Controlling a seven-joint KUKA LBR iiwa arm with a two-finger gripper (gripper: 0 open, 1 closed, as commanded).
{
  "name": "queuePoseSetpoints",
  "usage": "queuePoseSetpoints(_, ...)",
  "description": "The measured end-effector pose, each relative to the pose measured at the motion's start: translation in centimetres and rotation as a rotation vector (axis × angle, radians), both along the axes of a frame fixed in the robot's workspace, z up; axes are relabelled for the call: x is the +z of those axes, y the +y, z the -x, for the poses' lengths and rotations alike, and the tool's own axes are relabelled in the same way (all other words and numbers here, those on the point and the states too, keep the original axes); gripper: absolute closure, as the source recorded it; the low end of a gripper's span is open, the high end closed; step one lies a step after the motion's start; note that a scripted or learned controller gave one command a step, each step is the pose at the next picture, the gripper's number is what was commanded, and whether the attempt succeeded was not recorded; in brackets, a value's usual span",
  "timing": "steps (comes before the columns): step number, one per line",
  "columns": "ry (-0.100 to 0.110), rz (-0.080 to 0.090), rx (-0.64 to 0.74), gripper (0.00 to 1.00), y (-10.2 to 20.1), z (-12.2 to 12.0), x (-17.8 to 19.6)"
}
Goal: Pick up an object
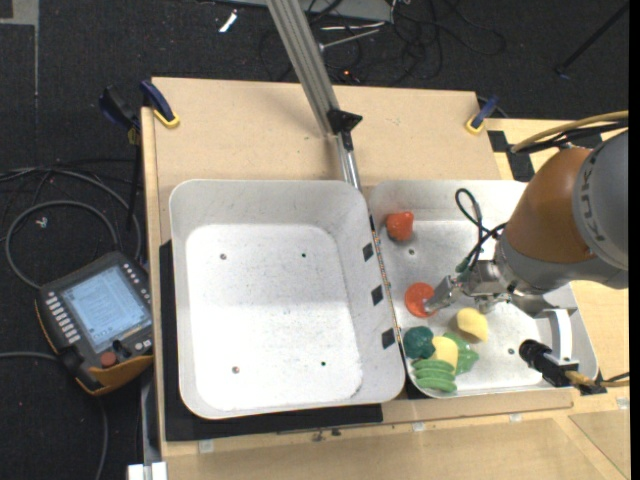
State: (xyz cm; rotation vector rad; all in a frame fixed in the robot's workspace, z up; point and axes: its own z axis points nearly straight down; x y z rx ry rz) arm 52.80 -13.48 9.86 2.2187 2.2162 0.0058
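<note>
Gripper (437,301) low in right bin (440,200), tips at red disc (419,297), opening and grasp impossible to tell, yellow lump (472,323) just right, orange ball (400,225) farther back

The arm (580,218) runs off frame; the claw's (440,303) grip looks unclear.

The tabletop (260,133) is pale wood, and everything else sits around it. On its far left corner a yellow-and-blue clamp (160,106) grips the edge; another clamp (482,114) holds the far right corner. A slanted metal pole (305,53) runs from beyond the far edge down toward the tabletop's middle. Off the left side, on the dark carpet (70,58), lies a handheld control pad (97,318) with a lit screen, its black cables (50,213) looping nearby. More loose wires (390,28) tangle past the far edge.
</note>
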Motion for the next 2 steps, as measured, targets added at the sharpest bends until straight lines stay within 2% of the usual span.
queuePoseSetpoints(1, -0.002, 0.0, 0.0, 1.0, 0.0, -0.1, 1.0)
queuePoseSetpoints(2, 0.0, 0.0, 0.004, 1.0, -0.1, -0.4, 7.3)
